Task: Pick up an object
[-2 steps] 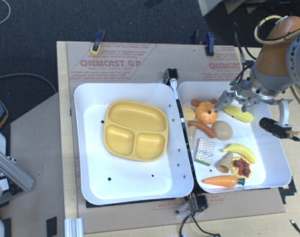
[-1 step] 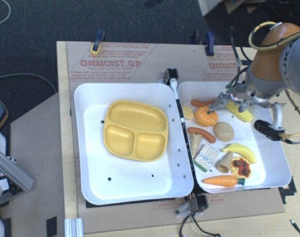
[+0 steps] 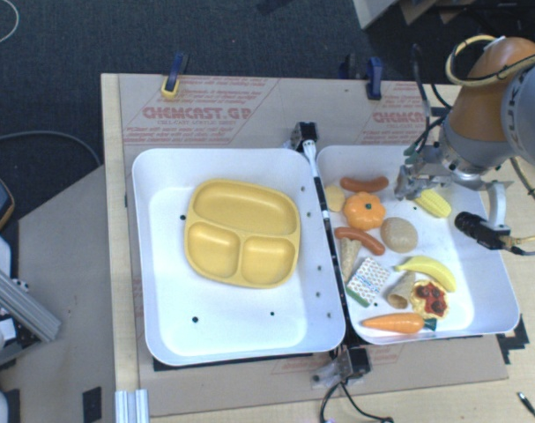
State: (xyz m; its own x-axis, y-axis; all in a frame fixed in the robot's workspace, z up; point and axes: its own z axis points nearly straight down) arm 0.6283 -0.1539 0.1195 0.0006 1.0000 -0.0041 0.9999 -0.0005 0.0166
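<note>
Gripper (image 3: 408, 186) low in right bin (image 3: 501, 302), upper part; finger spread impossible to judge from above. Corn (image 3: 434, 204) just right of it, sausage (image 3: 364, 184) just left, pumpkin (image 3: 364, 211) near, below-left. Likely target: corn. Probably light, stiff plastic, smooth, rounded, prone to roll or squirt out; best pinched across short middle. Nothing visibly between fingers. Yellow tray (image 3: 242, 233) alone in left bin (image 3: 157, 263).

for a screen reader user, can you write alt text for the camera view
The arm's gripper hangs over the right bin of toy food, near a yellow corn piece. The left bin holds a yellow divided plate.
</note>
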